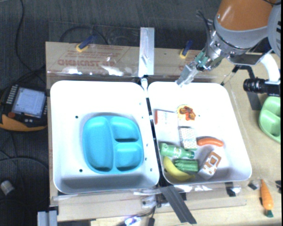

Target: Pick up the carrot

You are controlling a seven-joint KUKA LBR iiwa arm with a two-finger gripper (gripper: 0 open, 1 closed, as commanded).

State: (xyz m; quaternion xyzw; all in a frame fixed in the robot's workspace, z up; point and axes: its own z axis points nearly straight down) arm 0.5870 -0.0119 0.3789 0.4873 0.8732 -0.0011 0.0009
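In right bin, carrot [210, 141] well below raised end effector [184, 79]

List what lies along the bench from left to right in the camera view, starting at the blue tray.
Blue tray → green bottle → sausage → green cup; a carrot lies on the bench at the near right corner.

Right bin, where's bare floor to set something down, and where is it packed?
In the right bin, bare floor runs along the far wall, under the gripper, and down the right wall beside the carrot. The near-left corner is crowded: banana, green pieces, small boxes. The blue tray fills the left bin's middle.
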